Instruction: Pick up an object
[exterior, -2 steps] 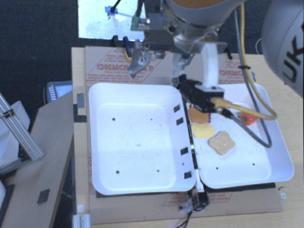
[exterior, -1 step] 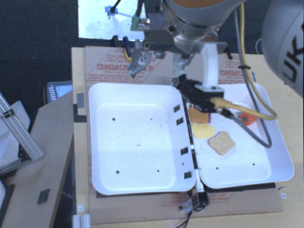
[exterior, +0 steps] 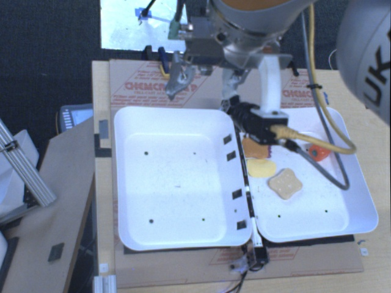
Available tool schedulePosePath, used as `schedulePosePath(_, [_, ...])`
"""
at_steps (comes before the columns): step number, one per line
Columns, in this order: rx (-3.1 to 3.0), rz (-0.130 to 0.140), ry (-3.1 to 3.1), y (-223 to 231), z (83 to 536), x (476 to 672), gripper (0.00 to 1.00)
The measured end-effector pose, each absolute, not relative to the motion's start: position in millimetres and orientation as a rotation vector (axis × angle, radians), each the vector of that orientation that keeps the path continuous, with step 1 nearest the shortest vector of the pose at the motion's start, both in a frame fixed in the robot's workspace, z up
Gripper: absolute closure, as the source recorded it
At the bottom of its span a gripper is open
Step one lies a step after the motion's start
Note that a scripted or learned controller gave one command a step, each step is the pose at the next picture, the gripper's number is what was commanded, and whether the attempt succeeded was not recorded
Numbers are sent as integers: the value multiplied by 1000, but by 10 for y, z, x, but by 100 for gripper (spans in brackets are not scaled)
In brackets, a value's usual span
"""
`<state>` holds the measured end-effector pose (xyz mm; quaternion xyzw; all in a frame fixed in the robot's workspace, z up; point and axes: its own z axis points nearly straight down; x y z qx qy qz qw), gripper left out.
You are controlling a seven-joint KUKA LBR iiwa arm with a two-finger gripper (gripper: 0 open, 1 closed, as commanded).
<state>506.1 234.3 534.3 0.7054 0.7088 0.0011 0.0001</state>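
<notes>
Reaching arm: the grey and orange KUKA leans over the bins' far edge.
Left bin: bare white floor.
Right bin: holds all the objects.
Gripper: fingers spread apart above the cardboard, holding nothing.
Objects: tan waffle-shaped piece, yellow disc, orange slab, small orange-red item.

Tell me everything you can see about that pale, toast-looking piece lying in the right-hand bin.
The toast-shaped piece is a small tan slab, roughly square with rounded, lobed corners, like toy bread. It looks like matte plastic or foam and seems whole. It lies flat on the floor of the right bin, rotated slightly. A yellow disc lies just up and left of it, seemingly close to touching. The claw hangs well away, above the bins' far edge.
</notes>
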Motion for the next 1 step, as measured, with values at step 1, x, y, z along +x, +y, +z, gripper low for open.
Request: schedulePosePath(1, [2216,3,2227,2343,5343,5061,0])
